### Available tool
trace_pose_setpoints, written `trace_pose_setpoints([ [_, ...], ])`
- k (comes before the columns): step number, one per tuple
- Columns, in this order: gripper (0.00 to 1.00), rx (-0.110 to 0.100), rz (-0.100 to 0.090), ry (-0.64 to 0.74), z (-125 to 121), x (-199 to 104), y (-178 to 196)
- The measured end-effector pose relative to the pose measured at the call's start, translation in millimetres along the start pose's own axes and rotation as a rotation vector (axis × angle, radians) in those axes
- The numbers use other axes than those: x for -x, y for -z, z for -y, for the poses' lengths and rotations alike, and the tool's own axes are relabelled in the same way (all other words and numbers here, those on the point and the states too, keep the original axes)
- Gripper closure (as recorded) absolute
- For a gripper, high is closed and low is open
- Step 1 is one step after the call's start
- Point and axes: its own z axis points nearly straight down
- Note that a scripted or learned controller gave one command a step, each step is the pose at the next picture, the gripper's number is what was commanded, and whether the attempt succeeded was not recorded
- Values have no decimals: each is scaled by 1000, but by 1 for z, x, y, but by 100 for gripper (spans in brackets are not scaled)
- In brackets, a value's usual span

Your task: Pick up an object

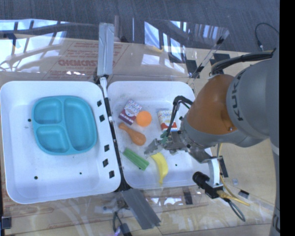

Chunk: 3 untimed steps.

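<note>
Two white bins sit side by side; your left bin (14, 146) carries a teal divided plate (63, 124). Near the right bin's (137, 183) front edge, the banana (160, 166) lies lengthwise toward that edge, just below the gripper (157, 145), whose jaw state you cannot tell.

Floor: we see dark grey ribbed carpet (63, 1) along the top.
Bench: we see a tan board (76, 58) with faint red lettering under clear sheeting.
Light: we see bright window-like reflections (162, 33) on that sheeting.
</note>
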Motion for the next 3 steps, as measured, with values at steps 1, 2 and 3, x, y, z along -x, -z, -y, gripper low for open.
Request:
trace_pose_setpoints([
  [1, 0, 10, 0, 49, -3, 15, -58],
  [2, 100, 12, 0, 56, -5, 14, -48],
  [3, 100, 7, 2, -104, -21, 22, 90],
])
